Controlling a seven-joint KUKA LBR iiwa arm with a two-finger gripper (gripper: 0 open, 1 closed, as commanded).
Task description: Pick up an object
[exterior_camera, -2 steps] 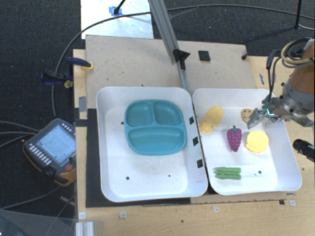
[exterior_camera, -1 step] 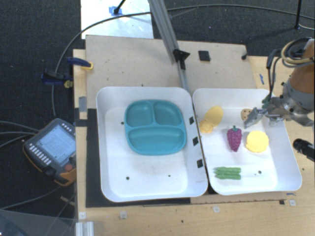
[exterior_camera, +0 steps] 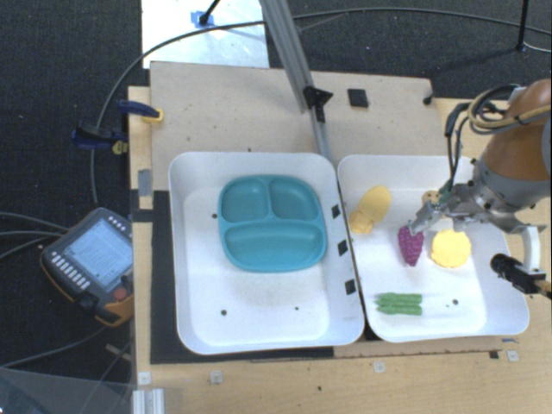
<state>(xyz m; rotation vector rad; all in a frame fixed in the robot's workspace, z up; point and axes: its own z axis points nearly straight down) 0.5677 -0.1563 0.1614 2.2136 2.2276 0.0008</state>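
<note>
Two white bins side by side on bench. Left bin (exterior_camera: 194,317): one teal divided plate (exterior_camera: 272,222), three compartments, sitting toward far side. Right bin (exterior_camera: 500,313): four items. One yellow pear-shaped piece (exterior_camera: 370,209) at far left, near divider. One purple grape bunch (exterior_camera: 410,244) in middle. One yellow round piece (exterior_camera: 450,249) just right of grapes. One green bean pod (exterior_camera: 398,304) near front edge. Gripper (exterior_camera: 429,215) hangs low over grapes, at their far end; opening can't be made out, nothing seen between fingers. One arm (exterior_camera: 517,158) reaching in from right.
</note>
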